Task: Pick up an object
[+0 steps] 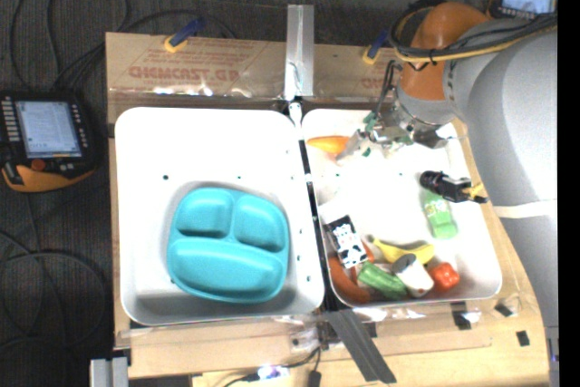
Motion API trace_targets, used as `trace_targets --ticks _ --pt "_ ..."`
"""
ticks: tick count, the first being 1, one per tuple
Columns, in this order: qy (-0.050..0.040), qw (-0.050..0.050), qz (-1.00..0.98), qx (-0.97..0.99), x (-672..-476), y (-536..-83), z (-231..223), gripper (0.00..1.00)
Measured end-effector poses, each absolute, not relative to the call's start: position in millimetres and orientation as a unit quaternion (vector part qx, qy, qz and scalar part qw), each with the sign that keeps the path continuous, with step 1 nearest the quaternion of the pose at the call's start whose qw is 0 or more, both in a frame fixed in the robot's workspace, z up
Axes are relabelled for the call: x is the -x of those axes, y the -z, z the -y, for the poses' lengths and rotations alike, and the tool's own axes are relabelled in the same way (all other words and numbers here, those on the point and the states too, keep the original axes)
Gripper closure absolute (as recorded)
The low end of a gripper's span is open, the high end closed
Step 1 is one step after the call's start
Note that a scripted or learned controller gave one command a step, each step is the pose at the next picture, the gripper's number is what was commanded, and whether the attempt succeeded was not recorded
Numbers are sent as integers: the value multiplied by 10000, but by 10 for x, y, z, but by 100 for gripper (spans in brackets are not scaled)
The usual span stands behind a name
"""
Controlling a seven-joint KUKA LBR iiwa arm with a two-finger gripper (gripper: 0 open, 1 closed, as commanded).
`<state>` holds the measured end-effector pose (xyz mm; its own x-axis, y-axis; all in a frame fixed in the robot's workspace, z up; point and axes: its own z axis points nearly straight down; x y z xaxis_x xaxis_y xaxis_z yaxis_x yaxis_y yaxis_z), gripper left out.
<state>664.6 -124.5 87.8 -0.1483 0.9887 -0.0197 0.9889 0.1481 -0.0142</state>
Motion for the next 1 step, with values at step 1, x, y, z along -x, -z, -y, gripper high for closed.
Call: trace_targets --ticks 1 --pt "62 54 -8030 -5960 -6681 -880 1147 0"
